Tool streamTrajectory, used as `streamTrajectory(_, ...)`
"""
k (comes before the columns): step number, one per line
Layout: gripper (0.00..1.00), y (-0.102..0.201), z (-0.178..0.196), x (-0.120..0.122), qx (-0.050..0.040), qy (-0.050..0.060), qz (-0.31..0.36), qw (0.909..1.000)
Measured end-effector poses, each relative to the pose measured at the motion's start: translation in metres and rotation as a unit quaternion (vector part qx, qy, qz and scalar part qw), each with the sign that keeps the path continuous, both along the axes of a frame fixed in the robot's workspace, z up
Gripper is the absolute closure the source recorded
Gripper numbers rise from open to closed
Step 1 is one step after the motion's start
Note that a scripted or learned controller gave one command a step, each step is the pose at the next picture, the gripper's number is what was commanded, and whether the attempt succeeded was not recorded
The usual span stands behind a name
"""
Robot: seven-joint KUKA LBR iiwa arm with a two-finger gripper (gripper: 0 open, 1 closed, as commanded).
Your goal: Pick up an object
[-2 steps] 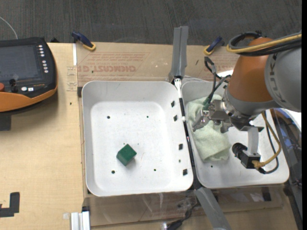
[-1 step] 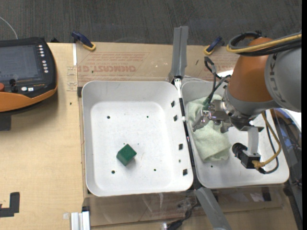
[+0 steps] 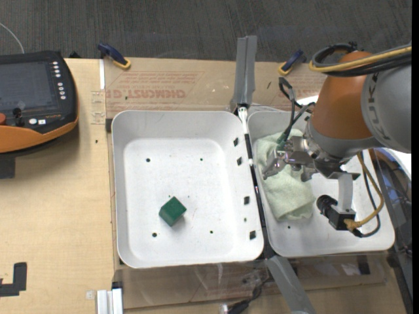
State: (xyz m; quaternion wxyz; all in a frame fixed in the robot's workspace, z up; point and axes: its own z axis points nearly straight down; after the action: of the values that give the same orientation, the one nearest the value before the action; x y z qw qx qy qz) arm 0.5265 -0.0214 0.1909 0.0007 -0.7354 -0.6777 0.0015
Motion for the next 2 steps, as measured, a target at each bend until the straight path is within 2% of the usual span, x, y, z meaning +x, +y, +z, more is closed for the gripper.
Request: streamTrajectory(2,0.00,0.0000,0.0000,0.0000,0.0000,0.000,0.000,1.0000)
